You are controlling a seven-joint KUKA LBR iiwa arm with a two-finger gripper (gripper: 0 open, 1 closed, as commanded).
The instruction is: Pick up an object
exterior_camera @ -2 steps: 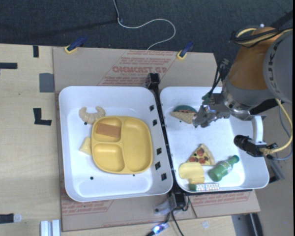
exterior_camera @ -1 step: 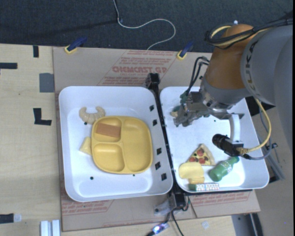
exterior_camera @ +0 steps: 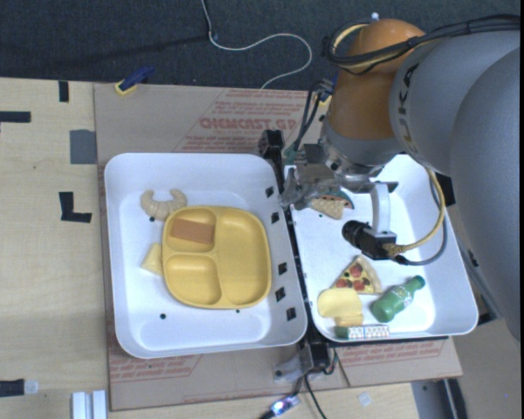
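My gripper (exterior_camera: 309, 184) hangs low over the far left corner of the right bin (exterior_camera: 450, 321), close to the wall between the two bins. A brown waffle-like piece (exterior_camera: 332, 206) lies right beside and partly under it; whether the gripper touches it cannot be told. Nearer the front of the same bin lie a toy pizza slice (exterior_camera: 358, 276), a pale yellow lump (exterior_camera: 340, 304) and a green bottle (exterior_camera: 396, 299) on its side.
The left bin (exterior_camera: 122, 182) holds a yellow divided plate (exterior_camera: 236, 278) with a brown slab (exterior_camera: 192, 230) in one compartment, a tan croissant shape (exterior_camera: 162, 203) and a yellow wedge (exterior_camera: 151, 258). The arm's orange band (exterior_camera: 371, 68) and grey body cover the right bin's far right part.
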